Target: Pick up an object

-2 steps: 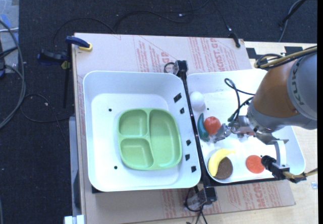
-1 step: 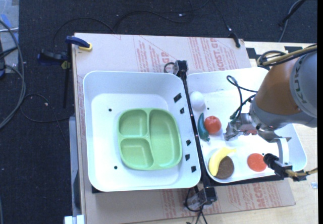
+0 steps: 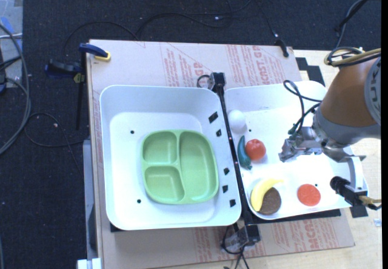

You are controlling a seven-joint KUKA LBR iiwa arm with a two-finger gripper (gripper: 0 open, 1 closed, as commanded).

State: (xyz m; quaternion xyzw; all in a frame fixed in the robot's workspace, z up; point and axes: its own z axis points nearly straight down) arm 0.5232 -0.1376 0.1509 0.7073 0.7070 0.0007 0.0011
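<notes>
A green divided plate lay in the left bin. In the right bin sat a white egg, a tomato, a banana against a brown round thing, and a red disc. The gripper hovered just beside the tomato; whether it was open I could not tell. The tomato looked light, smooth and liable to roll, best pinched across its middle.

Blue clamp at board's back-left corner; black cables on dark floor.
</notes>
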